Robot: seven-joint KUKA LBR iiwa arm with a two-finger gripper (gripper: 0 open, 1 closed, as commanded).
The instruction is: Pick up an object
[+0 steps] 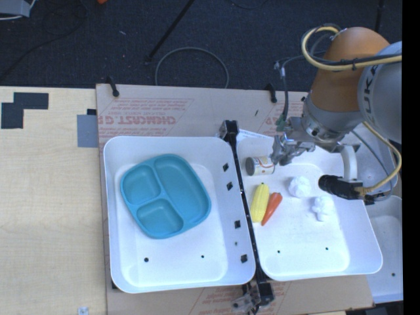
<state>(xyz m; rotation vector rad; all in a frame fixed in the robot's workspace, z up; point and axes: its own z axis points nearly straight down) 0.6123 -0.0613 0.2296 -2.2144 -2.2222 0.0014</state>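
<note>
You'll find a blue divided plate [165, 195] lying in the left bin [131, 268], left of center in the frame. In the right bin [341, 261], a small cylindrical can [258, 166] lies on its side near the divider, with a yellow corn cob [260, 201] and an orange carrot [272, 208] touching just below it. Two white lumps [300, 186] [321, 208] sit further right. The gripper [283, 151] hangs just right of the can; whether it's released or clenched you cannot tell.

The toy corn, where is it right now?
The toy corn lies in the right bin, near its left wall, touching the carrot and just below the small can.
</note>
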